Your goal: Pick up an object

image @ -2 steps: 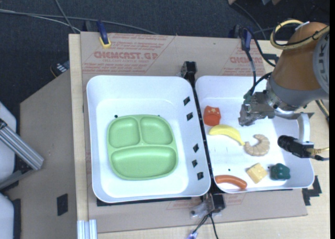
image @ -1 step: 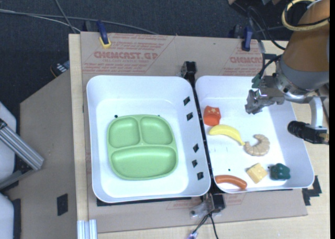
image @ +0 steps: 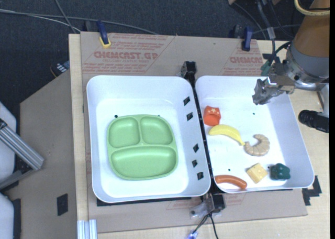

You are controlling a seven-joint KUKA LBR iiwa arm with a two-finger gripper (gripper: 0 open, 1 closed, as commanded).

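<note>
Closest to the camera, along the near wall of the right bin, lie three small things: a red sausage, smooth and rounded, its long axis running nearly along that wall; a pale yellow cheese wedge, blocky; and a dark green broccoli piece, knobbly, tucked into the near right corner. Just beyond them sit a curled tan croissant with a ridged surface and a yellow banana, glossy and bowed, its length running from upper left to lower right. Next to the banana's far end, close by the divider, stands a squat orange-red pepper. All look like light moulded plastic toy food.

My claw hangs over the far part of the right bin, near its right side, carrying nothing; from this slant I cannot tell how it is set. Every candidate lies nearer the camera than the claw. I judge the croissant the handiest pick: it sits almost straight toward the camera from the claw, apart from its neighbours, though its curved shape calls for a grip across the arc's narrow width.

Over in the left bin rests a pale green divided plate, smooth, with three compartments. Both bins stand on the cardboard-covered worktop.
</note>
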